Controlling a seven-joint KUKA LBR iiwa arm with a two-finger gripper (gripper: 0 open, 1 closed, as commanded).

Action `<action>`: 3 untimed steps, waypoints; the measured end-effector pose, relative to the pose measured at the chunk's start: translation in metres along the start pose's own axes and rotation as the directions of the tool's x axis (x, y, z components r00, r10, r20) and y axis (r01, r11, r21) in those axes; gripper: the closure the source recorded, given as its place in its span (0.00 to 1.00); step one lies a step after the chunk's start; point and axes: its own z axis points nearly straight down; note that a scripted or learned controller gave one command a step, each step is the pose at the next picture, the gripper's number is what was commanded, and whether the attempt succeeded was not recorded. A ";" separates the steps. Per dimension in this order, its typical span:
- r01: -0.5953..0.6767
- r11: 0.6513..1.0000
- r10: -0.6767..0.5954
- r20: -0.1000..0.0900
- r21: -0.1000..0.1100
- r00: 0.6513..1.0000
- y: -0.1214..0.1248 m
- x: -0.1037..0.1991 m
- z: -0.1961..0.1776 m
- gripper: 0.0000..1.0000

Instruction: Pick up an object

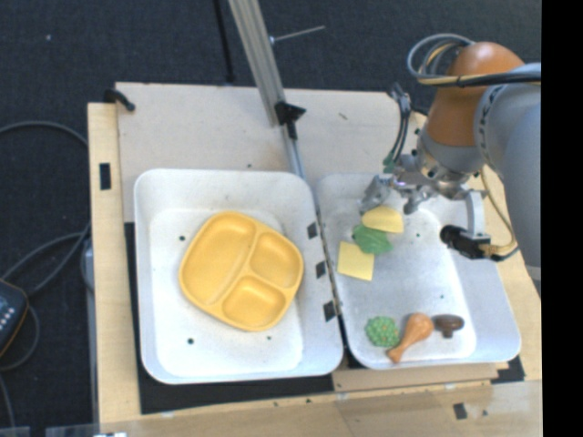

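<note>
Gripper (393, 192) over right bin (474, 335) far edge, just above yellow wedge (383, 219); finger spread hard to tell, prob. not holding. Green leaf (372, 239), yellow square (356, 261) beside. Broccoli (382, 330), drumstick (410, 334), mushroom (446, 323) nr front edge. Yellow tray (240, 269) in left bin (155, 244).

Non-task items: plate, left bin, rail, bench.
Yellow three-compartment plate (241, 269) lies in the left white bin (155, 198), well off to the view's left of the gripper (399, 198). Aluminium rail (260, 48) slants over the bench (182, 126), up-left of the gripper.
</note>
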 end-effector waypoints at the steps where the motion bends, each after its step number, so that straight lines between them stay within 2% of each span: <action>1: -0.001 1.000 0.001 0.002 -0.007 1.000 0.001 -0.002 0.050 0.00; 2: -0.001 1.000 0.001 0.003 -0.013 1.000 0.003 -0.003 0.035 1.00; 3: -0.003 1.000 0.003 0.001 -0.012 1.000 0.004 -0.011 -0.028 1.00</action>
